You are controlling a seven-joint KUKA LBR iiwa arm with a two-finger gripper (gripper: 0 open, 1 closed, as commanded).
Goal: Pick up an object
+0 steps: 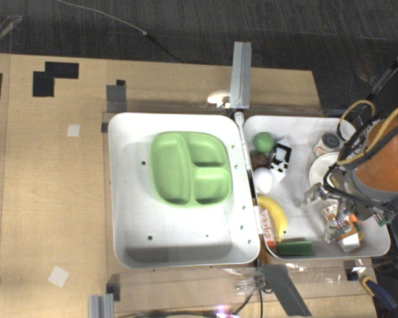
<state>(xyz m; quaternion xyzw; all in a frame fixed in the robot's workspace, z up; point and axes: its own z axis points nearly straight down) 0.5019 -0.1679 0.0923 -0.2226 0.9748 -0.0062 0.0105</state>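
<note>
My gripper (329,209) hangs low over the right part of the right bin (298,121), under the grey wrist with its orange band (385,167). Just below it lies a small orange and white packet (346,236). A banana (274,218) and a dark green cucumber-like piece (294,248) lie to its left near the bin's front edge. Along the bin's left side sit a green ball (263,140), a black and white toy (280,158), a brown piece (259,159) and a white ball (262,180). The wrist partly covers a white dish (320,167).
The left bin (129,197) holds a green divided plate (189,167). A grey round item (330,140) lies at the right bin's back. Cables (358,121) loop above the wrist. A metal post (241,75) stands behind the gap between the bins.
</note>
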